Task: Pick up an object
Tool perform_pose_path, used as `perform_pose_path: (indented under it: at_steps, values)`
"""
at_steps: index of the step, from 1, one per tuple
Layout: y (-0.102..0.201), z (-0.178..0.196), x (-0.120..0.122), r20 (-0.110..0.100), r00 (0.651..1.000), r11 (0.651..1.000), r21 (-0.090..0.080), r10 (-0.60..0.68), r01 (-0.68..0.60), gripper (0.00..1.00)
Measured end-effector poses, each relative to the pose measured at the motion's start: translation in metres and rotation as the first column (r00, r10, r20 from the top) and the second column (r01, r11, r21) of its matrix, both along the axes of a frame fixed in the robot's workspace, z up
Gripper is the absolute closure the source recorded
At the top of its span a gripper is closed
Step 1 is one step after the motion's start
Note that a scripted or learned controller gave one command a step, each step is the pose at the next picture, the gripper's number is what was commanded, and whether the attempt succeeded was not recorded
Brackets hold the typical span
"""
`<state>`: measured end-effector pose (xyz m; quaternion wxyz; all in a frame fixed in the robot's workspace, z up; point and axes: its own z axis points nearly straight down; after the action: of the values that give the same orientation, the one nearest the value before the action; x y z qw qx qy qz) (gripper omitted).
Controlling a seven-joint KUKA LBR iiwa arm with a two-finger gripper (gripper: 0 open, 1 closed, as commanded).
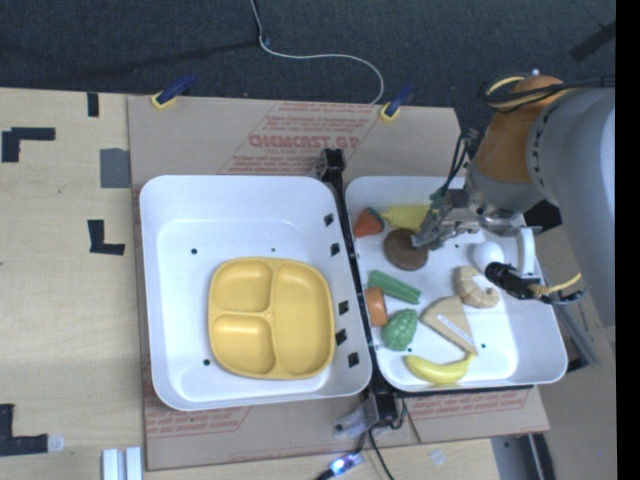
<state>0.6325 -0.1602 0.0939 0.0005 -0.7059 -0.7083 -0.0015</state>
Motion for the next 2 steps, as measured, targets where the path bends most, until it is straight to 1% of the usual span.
perform_pose_path:
  at_steps: [1,2]
  values:
    - [-0.005,0.042,0.006,-0.006,1.0,1.0,-0.002,-0.002,0.002,1.0]
    - [-0.007,0.098,0.011,-0.004,1.0,1.0,-0.003,-0.001,0.001,1.0]
